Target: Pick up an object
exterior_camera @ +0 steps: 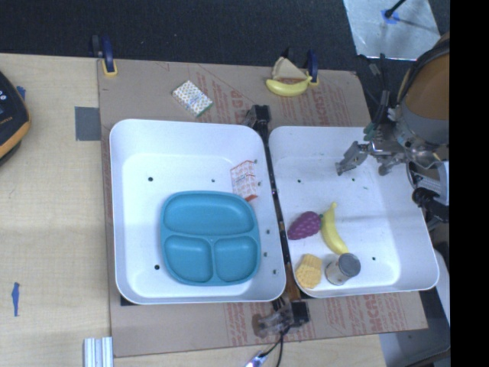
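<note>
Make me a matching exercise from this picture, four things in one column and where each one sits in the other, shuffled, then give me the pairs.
Things:
1. blue divided plate
2. purple grapes
3. small tin can
4. checkered packet

Places:
A. on the cardboard behind the left bin
B. near the front wall of the right bin, right of the yellow corn piece
C. in the left bin
D. in the right bin, just left of the banana

Pairs: 1-C, 2-D, 3-B, 4-A
</note>
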Action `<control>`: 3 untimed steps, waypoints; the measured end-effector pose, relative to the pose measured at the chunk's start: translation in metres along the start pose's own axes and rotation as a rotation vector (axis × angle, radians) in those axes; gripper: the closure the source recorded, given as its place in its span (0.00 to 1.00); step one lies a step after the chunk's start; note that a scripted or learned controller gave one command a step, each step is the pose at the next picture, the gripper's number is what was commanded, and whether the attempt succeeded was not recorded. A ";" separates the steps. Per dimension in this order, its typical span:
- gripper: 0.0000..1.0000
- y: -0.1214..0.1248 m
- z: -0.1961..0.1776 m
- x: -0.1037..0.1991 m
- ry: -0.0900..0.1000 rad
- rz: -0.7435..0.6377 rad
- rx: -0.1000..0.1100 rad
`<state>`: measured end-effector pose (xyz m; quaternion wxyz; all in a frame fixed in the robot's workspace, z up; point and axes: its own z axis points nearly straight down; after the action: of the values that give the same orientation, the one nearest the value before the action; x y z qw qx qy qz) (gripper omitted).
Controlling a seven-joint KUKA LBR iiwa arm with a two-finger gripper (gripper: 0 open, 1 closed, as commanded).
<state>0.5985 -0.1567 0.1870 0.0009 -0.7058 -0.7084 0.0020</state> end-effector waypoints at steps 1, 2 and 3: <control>0.00 -0.030 0.014 0.030 0.001 -0.001 0.000; 0.00 -0.039 0.096 0.039 0.001 -0.001 0.001; 0.00 -0.101 0.096 0.013 0.001 0.000 0.000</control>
<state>0.4974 -0.1445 0.0913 0.0013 -0.7057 -0.7085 0.0016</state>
